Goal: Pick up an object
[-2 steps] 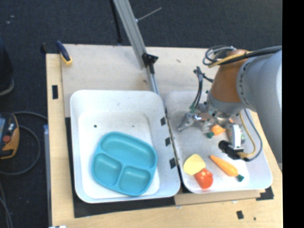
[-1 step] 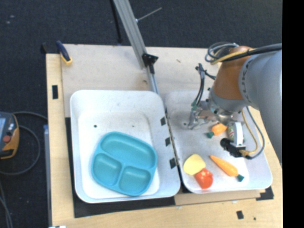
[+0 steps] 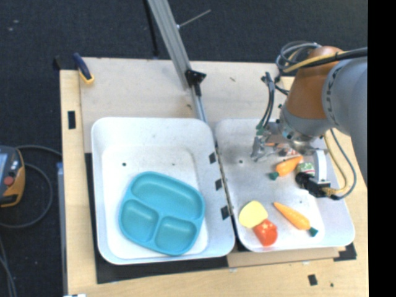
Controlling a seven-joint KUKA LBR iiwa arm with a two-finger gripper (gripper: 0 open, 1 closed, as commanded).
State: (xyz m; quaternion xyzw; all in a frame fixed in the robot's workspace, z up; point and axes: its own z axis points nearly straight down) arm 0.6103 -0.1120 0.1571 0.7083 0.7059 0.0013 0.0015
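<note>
Hovering over the right white bin [image 3: 247,166], the gripper [image 3: 267,146], its fingers' state impossible to tell, sits just left of the small orange plastic carrot [image 3: 288,165], whose long axis runs left-right, slightly tilted.

bins [image 3: 154,129]: white matt plastic, speckled | plate [image 3: 161,213] left of gripper [image 3: 272,148]: smooth blue plastic, soft sheen | carrots [image 3: 292,215] below gripper: glossy orange plastic | bench [image 3: 136,85]: pale matt wood | arm [image 3: 346,98]: smooth grey, orange band
</note>
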